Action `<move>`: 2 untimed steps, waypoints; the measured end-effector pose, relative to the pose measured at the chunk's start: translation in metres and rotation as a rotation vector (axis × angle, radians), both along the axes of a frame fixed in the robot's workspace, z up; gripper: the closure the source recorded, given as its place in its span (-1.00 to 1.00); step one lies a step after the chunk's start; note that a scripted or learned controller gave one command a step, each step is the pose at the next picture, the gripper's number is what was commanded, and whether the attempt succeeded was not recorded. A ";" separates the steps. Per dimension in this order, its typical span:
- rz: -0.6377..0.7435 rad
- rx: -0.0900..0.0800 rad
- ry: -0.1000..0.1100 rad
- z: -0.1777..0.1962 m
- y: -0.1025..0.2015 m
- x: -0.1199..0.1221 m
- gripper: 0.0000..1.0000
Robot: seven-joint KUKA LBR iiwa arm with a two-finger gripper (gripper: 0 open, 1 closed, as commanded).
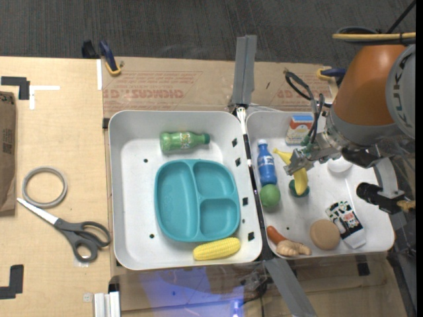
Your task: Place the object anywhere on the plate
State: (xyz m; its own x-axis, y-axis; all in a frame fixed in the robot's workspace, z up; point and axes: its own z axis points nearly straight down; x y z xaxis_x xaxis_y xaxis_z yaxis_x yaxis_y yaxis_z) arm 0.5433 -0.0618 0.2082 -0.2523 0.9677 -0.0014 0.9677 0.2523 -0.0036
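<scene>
Hovering pincer (299,166) – over banana (299,180) | teal plate (196,200) – left bin (125,177)

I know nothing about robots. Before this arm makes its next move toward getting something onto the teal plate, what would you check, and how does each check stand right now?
1. Plate has bare room in its sections: ok.
2. Gripper is over the right bin, by the banana: ok.
3. Banana actually held between the fingers: cannot tell.
4. Blue bottle and green ball crowd the banana's left side: not ok.
5. Corn and green bottle lie off the plate: ok.
</scene>
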 end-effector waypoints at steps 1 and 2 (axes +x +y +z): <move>-0.070 0.001 0.001 -0.018 0.083 0.007 1.00; 0.171 0.001 0.001 -0.014 0.165 -0.012 1.00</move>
